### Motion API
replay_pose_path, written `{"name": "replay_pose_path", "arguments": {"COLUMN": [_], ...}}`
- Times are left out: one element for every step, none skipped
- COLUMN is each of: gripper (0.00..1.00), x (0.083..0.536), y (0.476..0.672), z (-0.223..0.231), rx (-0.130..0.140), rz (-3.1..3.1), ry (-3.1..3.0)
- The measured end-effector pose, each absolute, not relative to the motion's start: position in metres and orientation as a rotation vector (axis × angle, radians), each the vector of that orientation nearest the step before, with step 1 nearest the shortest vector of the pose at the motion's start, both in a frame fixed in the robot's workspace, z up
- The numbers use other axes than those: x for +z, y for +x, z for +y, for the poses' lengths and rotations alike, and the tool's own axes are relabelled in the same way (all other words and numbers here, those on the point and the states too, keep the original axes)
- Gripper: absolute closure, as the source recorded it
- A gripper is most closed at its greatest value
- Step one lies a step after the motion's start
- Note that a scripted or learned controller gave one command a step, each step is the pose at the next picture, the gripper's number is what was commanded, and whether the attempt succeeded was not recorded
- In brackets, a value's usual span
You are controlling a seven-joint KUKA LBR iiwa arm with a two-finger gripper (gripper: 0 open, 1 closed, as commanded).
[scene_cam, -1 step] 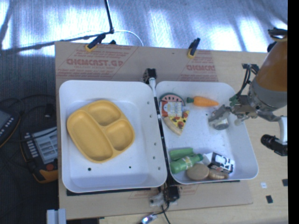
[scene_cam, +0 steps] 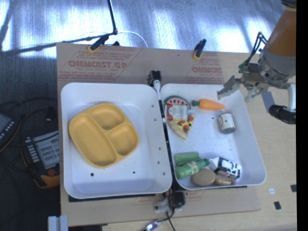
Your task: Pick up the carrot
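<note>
Frankly, with my pincer (scene_cam: 239,86) spread open and empty above the right bin's (scene_cam: 255,143) far corner, the carrot (scene_cam: 211,105) lies near its far wall beside the can (scene_cam: 226,122), so I risk clipping the rim.

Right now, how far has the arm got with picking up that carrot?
Barely started, it seems. The carrot lies loose on the floor of the right bin, near its far edge, beside the pizza slice. The gripper hangs over the bin's far right corner, to the carrot's right and apart from it. Left to do: reach the carrot, grasp it and lift it.
</note>
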State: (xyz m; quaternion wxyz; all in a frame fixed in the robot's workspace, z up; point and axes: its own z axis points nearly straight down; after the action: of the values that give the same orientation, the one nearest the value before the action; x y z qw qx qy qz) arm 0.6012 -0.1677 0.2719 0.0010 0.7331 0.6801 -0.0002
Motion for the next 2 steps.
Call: {"name": "replay_pose_path", "arguments": {"gripper": [0.00, 0.00], "x": [0.183, 0.115], "y": [0.642, 0.647], "z": [-0.181, -0.187], "rx": [-0.004, -0.003], "rz": [1.705, 1.557], "ry": [2.639, 2.728]}}
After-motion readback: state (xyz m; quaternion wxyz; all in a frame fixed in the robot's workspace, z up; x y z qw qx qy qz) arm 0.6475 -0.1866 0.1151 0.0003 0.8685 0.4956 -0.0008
